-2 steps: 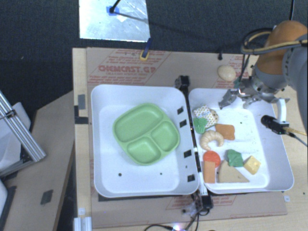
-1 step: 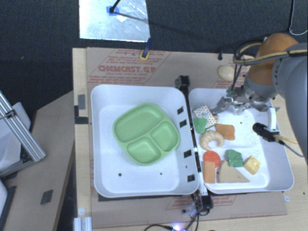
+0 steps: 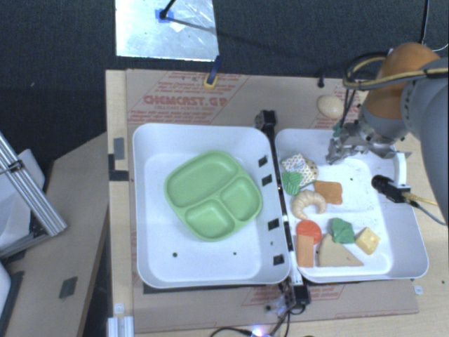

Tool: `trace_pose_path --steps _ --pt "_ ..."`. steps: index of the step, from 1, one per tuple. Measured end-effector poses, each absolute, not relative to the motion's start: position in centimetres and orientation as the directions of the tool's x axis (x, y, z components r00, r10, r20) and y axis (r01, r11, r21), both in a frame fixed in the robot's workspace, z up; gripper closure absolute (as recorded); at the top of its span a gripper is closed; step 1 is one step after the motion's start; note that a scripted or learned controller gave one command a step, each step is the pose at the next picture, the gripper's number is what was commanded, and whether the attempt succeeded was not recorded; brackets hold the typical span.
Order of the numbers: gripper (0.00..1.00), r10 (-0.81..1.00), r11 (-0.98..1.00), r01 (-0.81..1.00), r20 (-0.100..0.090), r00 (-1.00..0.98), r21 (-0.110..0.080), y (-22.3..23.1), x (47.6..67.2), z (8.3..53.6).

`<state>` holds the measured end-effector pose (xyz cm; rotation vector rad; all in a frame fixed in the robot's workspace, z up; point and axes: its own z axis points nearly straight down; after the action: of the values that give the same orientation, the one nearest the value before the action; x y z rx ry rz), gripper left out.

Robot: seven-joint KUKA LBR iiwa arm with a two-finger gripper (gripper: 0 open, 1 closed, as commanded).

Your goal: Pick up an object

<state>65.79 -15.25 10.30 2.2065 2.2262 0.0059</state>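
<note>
My gripper [image 3: 338, 150] hangs over the back of the right bin [image 3: 407, 220], above bare white floor, with nothing seen in its grasp. Toy food lies in this bin to the gripper's left and front. A patterned piece [image 3: 299, 164] and a green leafy piece [image 3: 291, 182] lie near the divider. An orange block [image 3: 328, 192] and a croissant [image 3: 309, 202] sit just in front of the gripper. Nearer the front lie a red tomato [image 3: 309, 229], an orange stick [image 3: 305, 250], a green piece [image 3: 342, 229], a yellow cube [image 3: 367, 241] and a tan wedge [image 3: 339, 257].
A green divided plate [image 3: 212, 194] lies in the left bin [image 3: 151, 258]. A beige egg-shaped thing [image 3: 328, 105] rests on the cardboard behind the right bin. The arm's grey and orange body [image 3: 407, 83] looms over the right bin's back right corner.
</note>
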Motion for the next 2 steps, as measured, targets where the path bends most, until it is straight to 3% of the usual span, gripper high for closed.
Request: trace_pose_path --steps 2 --pt "1.00 1.000 0.002 1.000 -0.002 -0.002 0.008 -16.3 65.1 19.9"
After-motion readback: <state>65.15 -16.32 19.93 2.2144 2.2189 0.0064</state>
